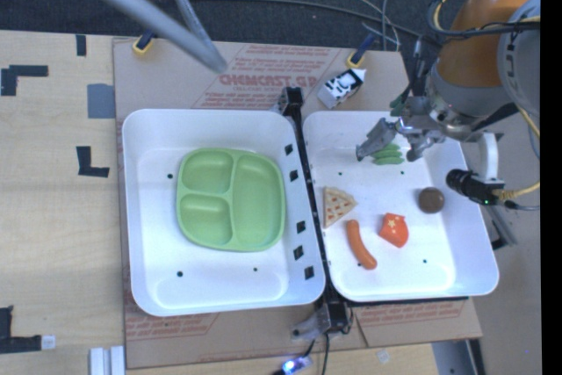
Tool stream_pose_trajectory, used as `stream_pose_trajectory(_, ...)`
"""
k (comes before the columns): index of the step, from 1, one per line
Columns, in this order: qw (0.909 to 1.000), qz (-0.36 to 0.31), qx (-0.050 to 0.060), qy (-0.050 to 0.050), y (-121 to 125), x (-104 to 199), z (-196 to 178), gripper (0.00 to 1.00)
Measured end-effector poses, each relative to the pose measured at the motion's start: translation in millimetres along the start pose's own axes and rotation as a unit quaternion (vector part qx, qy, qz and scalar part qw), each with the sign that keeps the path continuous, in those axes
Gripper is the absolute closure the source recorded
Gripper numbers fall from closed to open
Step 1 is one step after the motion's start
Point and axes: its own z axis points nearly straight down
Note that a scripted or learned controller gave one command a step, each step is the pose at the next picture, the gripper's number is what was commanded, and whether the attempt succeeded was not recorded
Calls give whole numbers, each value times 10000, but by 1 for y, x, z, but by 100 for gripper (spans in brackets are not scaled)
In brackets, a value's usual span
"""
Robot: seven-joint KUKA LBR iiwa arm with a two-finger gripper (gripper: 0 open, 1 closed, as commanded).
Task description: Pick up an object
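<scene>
My gripper (392, 147) sits over the far part of the right bin (457, 272), wrist with the orange band (479, 18) reaching in from the right. Fingers spread apart, one (372, 141) toward the divider and one (420, 145) toward the arm. Nothing clamped between them.

Green object (387, 156): lies on the right bin floor directly beneath the gap between my fingers, partly hidden by them. Cannot tell whether the fingertips touch it.

Other items, placed relative to the green object:
- Waffle-patterned wedge (336, 206): nearer the camera and toward the divider, close to the bin's left wall.
- Orange sausage (360, 244): further toward the camera, just beyond the wedge, lying at a slant.
- Red piece (394, 229): toward the camera, just beside the sausage on its arm side, apart from it.
- Brown round thing (430, 200): toward the camera and the arm, apart from the red piece.

Left bin (145, 189): across the divider, well apart from the green object; holds a green compartment tray (232, 198), flat, near the middle.
</scene>
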Motion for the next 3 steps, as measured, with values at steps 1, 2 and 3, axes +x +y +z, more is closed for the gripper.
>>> stream_pose_trajectory(1,10000,-16,-67,-7,2,0,-8,0)
stream_pose_trajectory(2,10000,-12,-48,-10,-4,0,38,0)
stream_pose_trajectory(3,10000,-11,-41,-8,-6,-6,100,0)
